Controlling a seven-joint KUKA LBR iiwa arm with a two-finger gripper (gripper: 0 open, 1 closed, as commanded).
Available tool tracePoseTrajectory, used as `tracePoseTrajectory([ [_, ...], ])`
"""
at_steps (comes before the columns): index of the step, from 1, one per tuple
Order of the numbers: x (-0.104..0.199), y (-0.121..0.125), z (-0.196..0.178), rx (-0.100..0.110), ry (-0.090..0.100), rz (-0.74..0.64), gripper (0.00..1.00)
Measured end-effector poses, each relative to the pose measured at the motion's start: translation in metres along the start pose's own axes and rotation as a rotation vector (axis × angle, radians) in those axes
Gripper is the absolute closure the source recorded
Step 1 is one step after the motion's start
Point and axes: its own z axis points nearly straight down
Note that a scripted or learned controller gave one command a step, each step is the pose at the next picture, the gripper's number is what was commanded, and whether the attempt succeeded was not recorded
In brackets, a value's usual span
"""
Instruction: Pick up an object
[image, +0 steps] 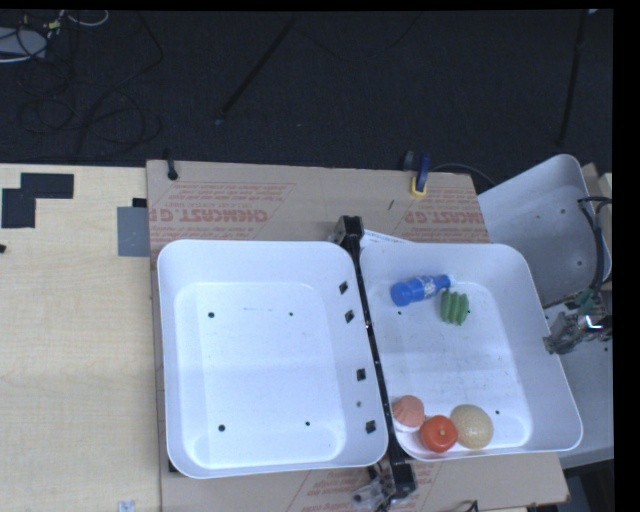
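The right bin (545, 375) holds several objects. A blue bottle (420, 289) lies on its side near the back, and a small green ribbed piece (455, 307) sits just to its right. Three round objects cluster in the front left corner: a pinkish one (407, 409), a red-orange one (438, 433) and a cream one (472, 425). The arm's pale grey link (540, 215) rises at the far right. What looks like the gripper (572, 331) is a small dark shape outside the right bin's right rim, away from all the objects.
The left bin (170, 300) stands beside the right one, with a black strip of clips (362, 340) between them. Both rest on a brown cardboard sheet (250, 205). A blue and yellow clamp (420, 175) sits at the cardboard's back edge.
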Motion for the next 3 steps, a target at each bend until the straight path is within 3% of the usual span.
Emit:
tracePoseTrajectory([
  [1, 0.002, -0.002, 0.086, 0.011, 0.005, 0.002, 1.0],
  [2, 0.0, 0.0, 0.044, -0.001, 0.0, 0.0, 1.0],
  [3, 0.0, 0.0, 0.031, 0.001, 0.0, 0.0, 1.0],
])
